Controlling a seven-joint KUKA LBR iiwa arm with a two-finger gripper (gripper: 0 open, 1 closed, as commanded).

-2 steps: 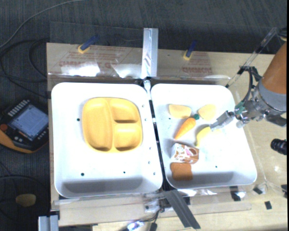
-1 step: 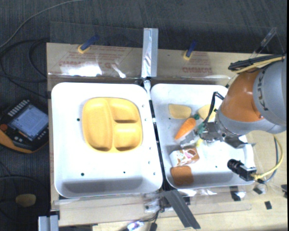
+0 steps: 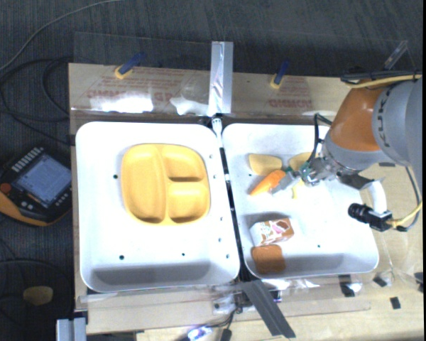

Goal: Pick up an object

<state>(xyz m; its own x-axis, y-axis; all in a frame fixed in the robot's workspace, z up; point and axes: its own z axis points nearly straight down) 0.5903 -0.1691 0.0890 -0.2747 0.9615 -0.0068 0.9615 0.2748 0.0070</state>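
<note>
Toward three o'clock of the bench, inside the right-hand shallow white plastic bin [image 3: 341, 251], the small orange carrot-shaped toy [image 3: 268, 182] lay tilted, its tip pointing to eight o'clock. The two-finger gripper [image 3: 303, 174] sat at the carrot's three o'clock end, touching or nearly so; whether the claw was spread or pressed together could not be told. A pale yellow wedge-shaped piece [image 3: 264, 163] lay just beside the carrot at twelve o'clock. At six o'clock, well apart, sat a printed white-and-brown packet [image 3: 272, 230] with a brown rounded block [image 3: 268, 258] touching it below. The left-hand white bin [image 3: 99, 261], at nine o'clock, held a yellow plastic divided tray [image 3: 165, 182]. To do this well, the claw would probably need to straddle the carrot across its narrow width, clear of the yellow wedge, before closing.
</note>
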